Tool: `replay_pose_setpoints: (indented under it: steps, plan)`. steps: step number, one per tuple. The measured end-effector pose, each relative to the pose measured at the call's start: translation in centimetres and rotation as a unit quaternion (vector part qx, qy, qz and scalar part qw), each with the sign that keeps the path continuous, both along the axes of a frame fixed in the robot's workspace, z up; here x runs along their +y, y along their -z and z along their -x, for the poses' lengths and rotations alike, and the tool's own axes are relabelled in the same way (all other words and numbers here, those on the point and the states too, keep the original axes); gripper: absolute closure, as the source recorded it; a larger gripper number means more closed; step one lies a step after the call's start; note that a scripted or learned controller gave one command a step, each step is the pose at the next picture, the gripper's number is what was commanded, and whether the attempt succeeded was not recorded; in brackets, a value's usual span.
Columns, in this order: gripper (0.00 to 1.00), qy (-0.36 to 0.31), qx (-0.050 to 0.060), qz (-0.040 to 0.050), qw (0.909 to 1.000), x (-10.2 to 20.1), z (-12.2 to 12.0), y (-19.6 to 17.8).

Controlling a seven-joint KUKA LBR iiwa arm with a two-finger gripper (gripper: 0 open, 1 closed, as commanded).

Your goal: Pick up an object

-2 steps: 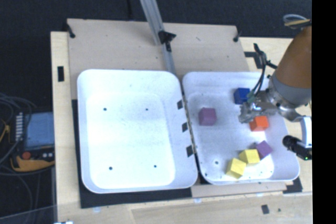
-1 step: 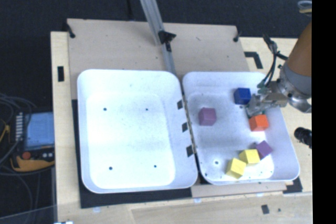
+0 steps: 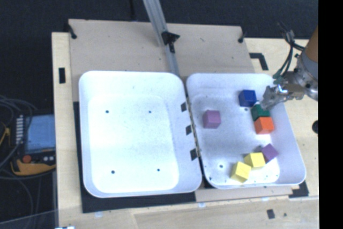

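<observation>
- Since all the blocks sit in the right bin [image 3: 225, 83], I reach in over its far right rim; the left bin [image 3: 96, 88] has nothing for me.
- My pincer [image 3: 267, 99] hangs low over the right-side cluster, just above the green block [image 3: 259, 112], near the blue block [image 3: 247, 97].
- Pincer state: I cannot tell from this slant. No block is visibly between the tips, so I claim no hold.
- Likely target is the green block. It touches the orange block [image 3: 263, 125] in front and sits near the blue one, so the gaps for my tips look tight. My judgement: risk of nudging a neighbour or closing on a corner.
- The purple block [image 3: 211, 118] stands alone mid-bin, well apart from the rest. Easier pick, I'd say, with free sides all round.
- Two yellow blocks [image 3: 247, 165] and a second purple one [image 3: 269, 152] crowd the near right corner by the wall. Poor access there.
- Task stage, as I judge it: approach only, pick not yet made.
</observation>
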State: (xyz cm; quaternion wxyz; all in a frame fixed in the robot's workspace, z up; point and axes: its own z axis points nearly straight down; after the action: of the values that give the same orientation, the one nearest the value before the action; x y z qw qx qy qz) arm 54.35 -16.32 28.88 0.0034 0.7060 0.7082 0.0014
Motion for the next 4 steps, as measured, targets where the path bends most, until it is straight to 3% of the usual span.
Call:
replay_pose_setpoints:
  steps: [1, 4]
  plan:
    - [1.00, -0.002, 0.002, -0.0010, 1.0000, 4.3, -1.0, 0.1]
    - [1.00, -0.002, 0.003, -0.0017, 1.0000, 18.9, -5.9, 4.9]
